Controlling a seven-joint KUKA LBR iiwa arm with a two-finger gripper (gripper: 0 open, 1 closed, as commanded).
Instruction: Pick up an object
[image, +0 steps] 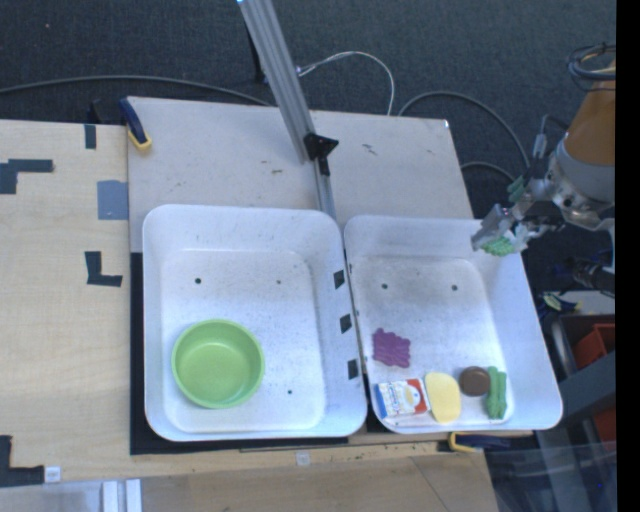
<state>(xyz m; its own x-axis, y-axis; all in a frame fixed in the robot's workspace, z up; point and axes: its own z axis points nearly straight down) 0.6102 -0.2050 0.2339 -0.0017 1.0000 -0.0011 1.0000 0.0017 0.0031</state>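
End effector (497, 238) over the far right rim of the right bin (520, 300), pinching a small green object (499, 247) between its fingers. Along that bin's near edge: purple piece (391, 348), red-and-white packet (400, 398), yellow item (443, 396), brown round item (474, 380), green piece (496, 392). Green bowl (217, 363) in the left bin (240, 225), near-left corner.

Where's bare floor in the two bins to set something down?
Left white bin: bare except the round green plastic bowl at its near-left corner. Right white bin: far half bare; near edge crowded with purple piece, red-white packet, yellow piece, brown piece, green piece.
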